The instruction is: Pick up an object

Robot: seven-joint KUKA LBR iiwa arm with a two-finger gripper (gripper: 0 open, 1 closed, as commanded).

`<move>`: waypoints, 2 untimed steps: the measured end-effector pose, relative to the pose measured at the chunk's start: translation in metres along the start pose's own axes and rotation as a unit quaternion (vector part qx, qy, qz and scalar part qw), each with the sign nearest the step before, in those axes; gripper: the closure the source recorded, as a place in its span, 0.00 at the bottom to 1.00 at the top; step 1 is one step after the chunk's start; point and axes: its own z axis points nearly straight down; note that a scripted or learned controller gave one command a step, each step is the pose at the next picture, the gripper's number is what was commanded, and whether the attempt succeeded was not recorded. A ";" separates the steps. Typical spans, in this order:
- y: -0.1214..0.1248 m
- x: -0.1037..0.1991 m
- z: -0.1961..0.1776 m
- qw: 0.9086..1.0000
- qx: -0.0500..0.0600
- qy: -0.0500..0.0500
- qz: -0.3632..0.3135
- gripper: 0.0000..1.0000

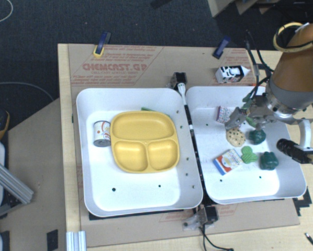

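Beige, speckled round cookie-shaped toy (235, 136) lies in the right white bin (215, 184), just beside the grey two-finger gripper (244, 117), whose spread fingers grip nothing. Crowding it are a dark green ball (257, 136), a light green knobbly toy (247, 153) and a red-white-blue packet (227, 161).

Yellow tray (144, 141) in L bin (88, 156); gripper (244, 120) over R bin (287, 184) nr cookie (234, 136).

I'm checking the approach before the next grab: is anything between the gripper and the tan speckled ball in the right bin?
Nothing visible. The gripper hangs just above the tan speckled ball; the dark green object sits close beside it.
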 end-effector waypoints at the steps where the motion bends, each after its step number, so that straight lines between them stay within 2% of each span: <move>1: 0.003 0.000 -0.008 1.000 -0.007 -0.001 -0.001 0.00; 2: 0.012 0.003 0.041 1.000 -0.004 -0.001 -0.002 0.00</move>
